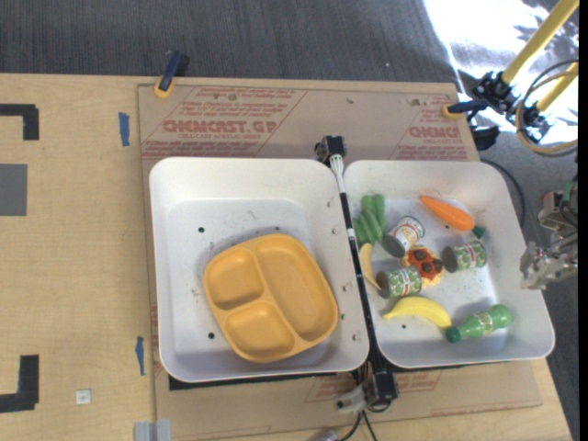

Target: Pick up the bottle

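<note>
The green plastic bottle (479, 323) lies on its side in the lower right of the frame, near the front wall of the right-hand shallow white bin (528, 246). Its cap end points left, just beside the tip of a yellow toy banana (418, 312). The two-finger gripper (548, 263) hangs at the frame's right edge, just outside the bin's right rim and above the bottle in the picture. It is too blurred to tell how it is set.

To do the approach well, the gripper should travel left and down over the rim, turn so it closes across the bottle's narrow width, and descend on the body's middle. There it avoids the banana and the small green-labelled can (467, 255).
</note>
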{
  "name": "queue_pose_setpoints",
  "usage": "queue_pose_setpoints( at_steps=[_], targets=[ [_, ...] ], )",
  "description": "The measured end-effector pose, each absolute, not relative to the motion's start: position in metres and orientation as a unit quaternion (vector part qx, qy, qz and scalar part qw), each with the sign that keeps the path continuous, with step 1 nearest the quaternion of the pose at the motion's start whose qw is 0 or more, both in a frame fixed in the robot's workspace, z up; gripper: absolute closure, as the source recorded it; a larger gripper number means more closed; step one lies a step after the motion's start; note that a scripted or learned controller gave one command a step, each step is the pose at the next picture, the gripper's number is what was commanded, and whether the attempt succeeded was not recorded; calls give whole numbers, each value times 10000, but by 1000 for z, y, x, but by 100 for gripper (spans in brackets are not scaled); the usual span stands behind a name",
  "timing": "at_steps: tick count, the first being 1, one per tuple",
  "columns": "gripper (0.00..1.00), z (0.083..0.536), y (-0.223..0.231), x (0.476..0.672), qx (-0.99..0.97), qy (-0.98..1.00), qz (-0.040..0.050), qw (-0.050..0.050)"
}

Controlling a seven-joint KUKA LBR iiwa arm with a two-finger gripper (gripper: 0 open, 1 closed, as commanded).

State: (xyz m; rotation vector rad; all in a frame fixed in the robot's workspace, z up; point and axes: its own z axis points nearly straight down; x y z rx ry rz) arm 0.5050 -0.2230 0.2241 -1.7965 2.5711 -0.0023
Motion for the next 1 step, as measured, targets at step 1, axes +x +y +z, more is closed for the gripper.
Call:
queue_pose_setpoints(
  at_steps=[1],
  targets=[
    [100, 186, -223, 480, -6808, 7325, 10, 6]
  ],
)
